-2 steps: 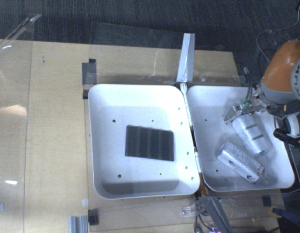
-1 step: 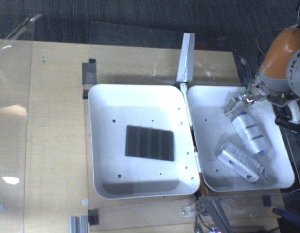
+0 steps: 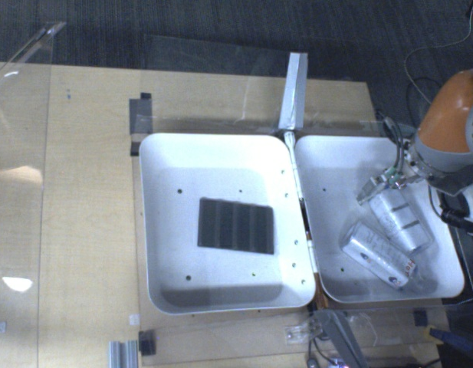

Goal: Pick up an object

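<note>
While the gripper (image 3: pixel 391 176), its opening impossible to judge, hangs over the right bin (image 3: pixel 328 278), two clear plastic packs (image 3: pixel 389 244) crowd its near right corner.

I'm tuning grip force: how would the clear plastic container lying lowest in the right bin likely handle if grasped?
The clear container looks thin-walled and see-through, so probably light and easily squashed. It lies on its side in the right bin; if rounded, it may roll when nudged. Its glossy surface could slip.
</note>
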`<state>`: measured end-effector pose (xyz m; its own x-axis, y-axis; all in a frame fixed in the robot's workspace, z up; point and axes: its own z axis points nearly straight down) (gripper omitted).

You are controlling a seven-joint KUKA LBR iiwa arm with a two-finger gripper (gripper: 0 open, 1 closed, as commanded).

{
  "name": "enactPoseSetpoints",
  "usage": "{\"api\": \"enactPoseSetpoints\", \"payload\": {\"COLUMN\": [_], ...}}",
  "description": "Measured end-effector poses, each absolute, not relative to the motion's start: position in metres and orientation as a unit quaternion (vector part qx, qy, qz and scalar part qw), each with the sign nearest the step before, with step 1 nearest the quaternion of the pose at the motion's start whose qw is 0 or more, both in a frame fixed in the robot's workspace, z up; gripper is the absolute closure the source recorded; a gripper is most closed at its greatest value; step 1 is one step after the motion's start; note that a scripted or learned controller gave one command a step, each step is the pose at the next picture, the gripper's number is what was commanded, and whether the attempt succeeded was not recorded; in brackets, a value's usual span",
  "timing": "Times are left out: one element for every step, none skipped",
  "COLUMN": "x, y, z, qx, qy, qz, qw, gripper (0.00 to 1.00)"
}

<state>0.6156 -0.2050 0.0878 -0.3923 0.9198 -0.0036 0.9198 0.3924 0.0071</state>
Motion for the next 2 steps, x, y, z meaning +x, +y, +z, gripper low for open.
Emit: {"api": "enactPoseSetpoints", "payload": {"x": [0.566, 0.584], "y": [-0.205, -0.205], "z": [0.09, 0.154], "qx": [0.413, 0.469], "qy": [0.911, 0.883], "qz": [0.0021, 0.0015], "qw": [0.007, 0.004], "gripper": [0.0, 0.0]}}
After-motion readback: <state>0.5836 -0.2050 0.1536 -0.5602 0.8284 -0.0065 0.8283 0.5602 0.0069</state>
